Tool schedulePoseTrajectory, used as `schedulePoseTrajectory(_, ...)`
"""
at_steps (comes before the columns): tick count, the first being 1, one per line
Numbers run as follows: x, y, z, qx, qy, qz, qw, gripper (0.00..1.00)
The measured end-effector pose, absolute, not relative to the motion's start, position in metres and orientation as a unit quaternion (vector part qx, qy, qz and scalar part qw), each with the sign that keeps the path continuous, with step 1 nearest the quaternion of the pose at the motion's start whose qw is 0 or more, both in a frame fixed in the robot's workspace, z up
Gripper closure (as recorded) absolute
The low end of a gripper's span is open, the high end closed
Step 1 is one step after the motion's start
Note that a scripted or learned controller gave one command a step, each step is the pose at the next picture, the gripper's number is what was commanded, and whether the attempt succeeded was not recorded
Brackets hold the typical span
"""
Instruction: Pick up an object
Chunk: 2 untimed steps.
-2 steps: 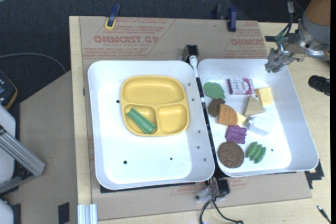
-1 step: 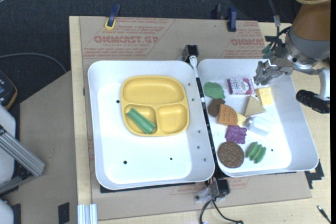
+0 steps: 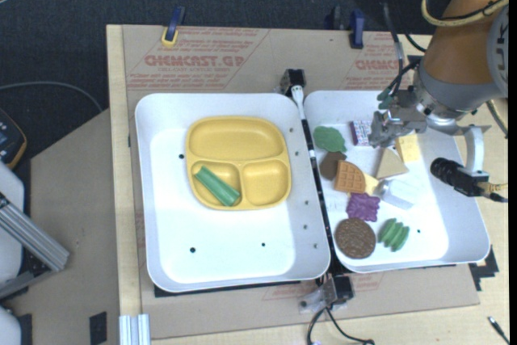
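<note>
I've got the gripper (image 3: pixel 389 128) low over the back of the right bin (image 3: pixel 460 242), and from up here I can't tell how it is set or whether it has anything; the wrist hides that. Right under it sits a pale wedge (image 3: pixel 391 164), with a yellow block (image 3: pixel 409 148) touching it and a small purple-and-white packet (image 3: pixel 360 132) just beside.

That's my worry: three things packed tight. If it closes here it may pinch two at once, or nudge the wedge sideways and come up with nothing.

The waffle (image 3: pixel 350 176), brown lump (image 3: pixel 329 166) and green leaf (image 3: pixel 329 139) crowd the left side, so a shoved piece has nowhere to go.

Purple piece (image 3: pixel 363 207), cookie (image 3: pixel 355 238) and green beans (image 3: pixel 394 233) lie well apart toward the front, easier targets. The left bin (image 3: pixel 161 206) holds the yellow tray (image 3: pixel 236 137) with a green pod (image 3: pixel 216 185).
</note>
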<state>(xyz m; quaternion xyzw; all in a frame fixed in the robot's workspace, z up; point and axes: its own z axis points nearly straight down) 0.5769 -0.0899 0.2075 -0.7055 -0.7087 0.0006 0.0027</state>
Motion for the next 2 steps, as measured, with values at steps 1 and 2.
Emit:
schedulePoseTrajectory(1,0.545,-0.046,0.224,-0.705,-0.709,0.0000,0.002,1.00)
schedulePoseTrajectory(2,0.526,-0.003,0.230,-0.705,-0.709,0.0001,0.002,1.00)
